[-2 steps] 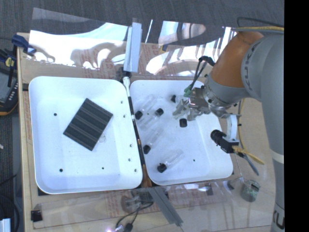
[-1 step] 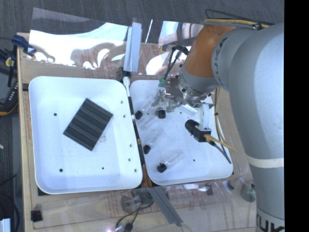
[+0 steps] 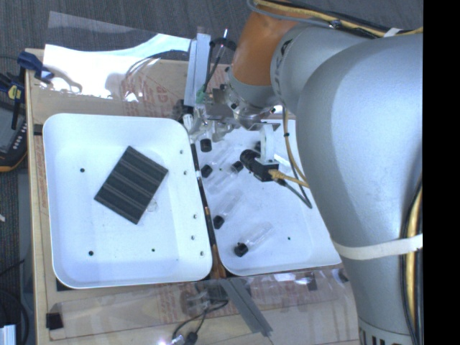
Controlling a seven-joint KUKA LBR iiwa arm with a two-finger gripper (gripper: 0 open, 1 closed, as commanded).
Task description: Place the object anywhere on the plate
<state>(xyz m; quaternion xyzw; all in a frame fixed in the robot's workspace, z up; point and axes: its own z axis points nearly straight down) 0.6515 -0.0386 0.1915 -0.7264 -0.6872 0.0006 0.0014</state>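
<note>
A dark grey ribbed plate [image 3: 131, 184] lies tilted in the middle of the left bin [image 3: 65, 250]. Several small clear vials with black caps lie scattered in the right bin [image 3: 287, 254], among them one near the front [image 3: 248, 241] and one by the dividing edge [image 3: 218, 220]. My gripper [image 3: 215, 123] reaches down at the far left corner of the right bin, close to the wall between the bins. The wrist and its fittings hide its tip. Nothing can be seen held in it. The plate has nothing on it.
The big grey arm [image 3: 352, 142] covers the right half of the right bin. Cables and a black fitting [image 3: 256, 162] hang off the wrist above the vials. A crumpled clear plastic sheet [image 3: 108, 67] lies behind the left bin.
</note>
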